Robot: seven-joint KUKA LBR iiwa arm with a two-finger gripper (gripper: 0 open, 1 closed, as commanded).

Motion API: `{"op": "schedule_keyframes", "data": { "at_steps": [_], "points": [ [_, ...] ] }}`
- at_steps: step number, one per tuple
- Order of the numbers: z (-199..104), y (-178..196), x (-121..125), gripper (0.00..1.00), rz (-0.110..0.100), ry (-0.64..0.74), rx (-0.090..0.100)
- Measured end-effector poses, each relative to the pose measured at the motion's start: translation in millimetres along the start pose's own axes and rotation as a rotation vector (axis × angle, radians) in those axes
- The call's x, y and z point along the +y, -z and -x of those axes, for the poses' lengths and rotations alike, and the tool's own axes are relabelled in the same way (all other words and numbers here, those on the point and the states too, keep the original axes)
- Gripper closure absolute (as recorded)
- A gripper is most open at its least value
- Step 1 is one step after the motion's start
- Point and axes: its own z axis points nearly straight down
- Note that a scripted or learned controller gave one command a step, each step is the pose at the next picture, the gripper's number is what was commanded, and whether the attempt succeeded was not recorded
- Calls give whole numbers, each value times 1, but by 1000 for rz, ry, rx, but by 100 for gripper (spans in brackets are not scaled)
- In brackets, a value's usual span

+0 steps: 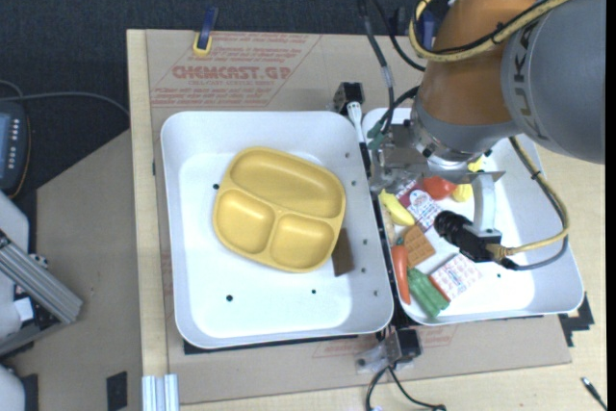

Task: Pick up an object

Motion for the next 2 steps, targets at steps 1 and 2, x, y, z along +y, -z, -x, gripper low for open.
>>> {"op": "schedule_keyframes", "data": {
  "at_steps": [1,2],
  "points": [
    [18,-4,3,100,1,-6,-2],
    [16,11,-4,100,6,-5,-2]
  ]
}}
